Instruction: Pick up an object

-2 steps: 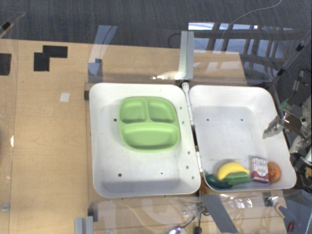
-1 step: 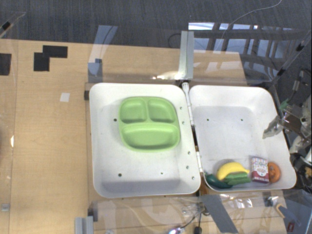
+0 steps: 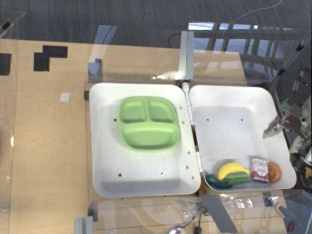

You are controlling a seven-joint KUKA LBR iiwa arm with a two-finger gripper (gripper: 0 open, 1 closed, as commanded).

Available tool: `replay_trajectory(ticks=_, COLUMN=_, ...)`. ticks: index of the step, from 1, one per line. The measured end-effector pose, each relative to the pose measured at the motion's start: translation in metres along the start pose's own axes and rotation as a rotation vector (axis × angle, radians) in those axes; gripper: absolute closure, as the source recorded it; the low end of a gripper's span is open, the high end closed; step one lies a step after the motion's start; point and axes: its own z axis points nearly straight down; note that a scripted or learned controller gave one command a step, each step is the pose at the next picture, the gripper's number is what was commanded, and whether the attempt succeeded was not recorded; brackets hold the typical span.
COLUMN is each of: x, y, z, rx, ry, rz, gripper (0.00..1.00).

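At the right bin's outer rim hangs the grey metal gripper; whether it is spread or closed cannot be told. Below it, well apart, a smooth curved yellow banana, a dark green cucumber, a small printed carton and a round orange fruit cluster. Far leftward, a glossy green three-compartment plastic tray occupies the left bin.

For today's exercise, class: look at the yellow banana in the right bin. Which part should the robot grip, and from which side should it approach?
Probably the middle of the banana, from above, fingers spanning its narrow width. It lies flat along the right bin's near wall, against a green vegetable in front and near a small carton on its right, so a sideways approach looks blocked.
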Motion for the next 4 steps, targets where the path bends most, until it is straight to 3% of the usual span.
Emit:
replay_trajectory(ticks=2, x=0.000, y=0.000, z=0.000, rx=0.000, ry=0.000, rz=0.000, gripper=0.00)
replay_trajectory(ticks=3, x=0.010, y=0.003, z=0.064, rx=0.002, ry=0.000, rz=-0.061, gripper=0.00)
replay_trajectory(ticks=4, x=0.048, y=-0.025, z=0.137, rx=-0.017, ry=0.006, rz=-0.164, gripper=0.00)
